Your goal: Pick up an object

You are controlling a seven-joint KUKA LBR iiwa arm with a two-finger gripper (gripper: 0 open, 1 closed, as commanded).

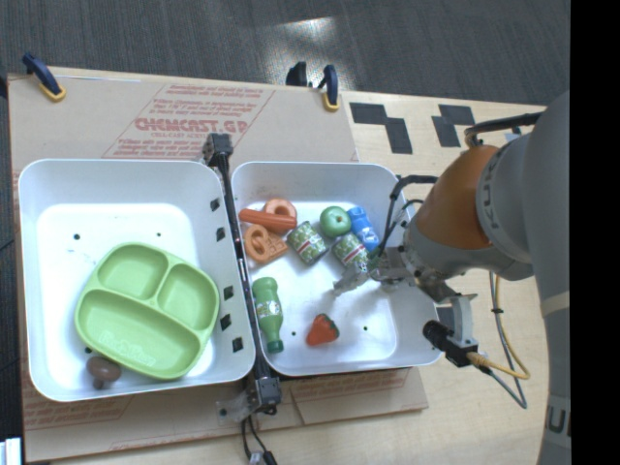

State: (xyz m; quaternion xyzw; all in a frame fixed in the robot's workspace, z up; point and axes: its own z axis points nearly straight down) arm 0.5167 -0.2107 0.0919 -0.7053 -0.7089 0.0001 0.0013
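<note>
While the grey two-finger gripper hovers low near the right bin's right wall beside a green-labelled can, its grasp is unreadable and nothing looks lifted yet.

Even, bright overhead light falls across the two white bins, whose floors read almost blown out, with soft shadow gathering along their inner walls. A pale patch of glare streaks the dark floor at the top of the frame. The green plate casts only a thin, faint shadow. The arm at right looms large and slightly soft, its grey shell less sharp than the bins. Small items show mild blur and coarse detail.
</note>
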